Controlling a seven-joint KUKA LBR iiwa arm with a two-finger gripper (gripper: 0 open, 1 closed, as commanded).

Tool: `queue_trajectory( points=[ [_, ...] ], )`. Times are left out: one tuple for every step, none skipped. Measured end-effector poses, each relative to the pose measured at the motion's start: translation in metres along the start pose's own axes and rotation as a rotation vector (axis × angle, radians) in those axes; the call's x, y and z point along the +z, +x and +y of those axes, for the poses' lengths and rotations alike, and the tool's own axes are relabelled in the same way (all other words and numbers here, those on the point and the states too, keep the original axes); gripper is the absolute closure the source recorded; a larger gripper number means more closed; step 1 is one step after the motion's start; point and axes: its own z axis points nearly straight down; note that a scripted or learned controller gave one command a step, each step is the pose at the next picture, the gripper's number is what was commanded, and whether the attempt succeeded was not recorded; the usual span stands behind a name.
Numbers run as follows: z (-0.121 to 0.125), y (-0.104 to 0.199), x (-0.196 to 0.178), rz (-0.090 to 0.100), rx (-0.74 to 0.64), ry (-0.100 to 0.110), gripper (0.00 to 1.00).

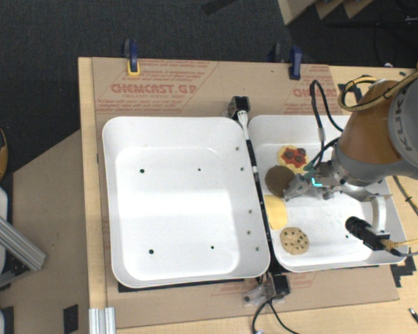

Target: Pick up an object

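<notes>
hovering pincer beside brown disc in right bin.

white bins; speckled tan cookie

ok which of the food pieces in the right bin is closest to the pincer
The brown round piece, just left of the pincer. The pizza slice sits behind it, the yellow piece and cookie lie nearer the front.

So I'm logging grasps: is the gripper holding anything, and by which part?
Cannot be told: the gripper sits low beside the brown round piece, its tips hidden.
</notes>
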Motion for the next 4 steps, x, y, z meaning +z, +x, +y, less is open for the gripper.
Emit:
queue_trajectory(
  points=[
    [0.071,-0.057,-0.045,-0.007,0.0,-0.012,0.0],
    [0.031,-0.002,0.011,0.001,-0.001,-0.004,0.0],
    [0.119,0.015,0.007,-0.003,-0.006,-0.013,0.0],
    [0.128,-0.015,0.008,-0.001,0.0,-0.009,0.0]
  ],
)
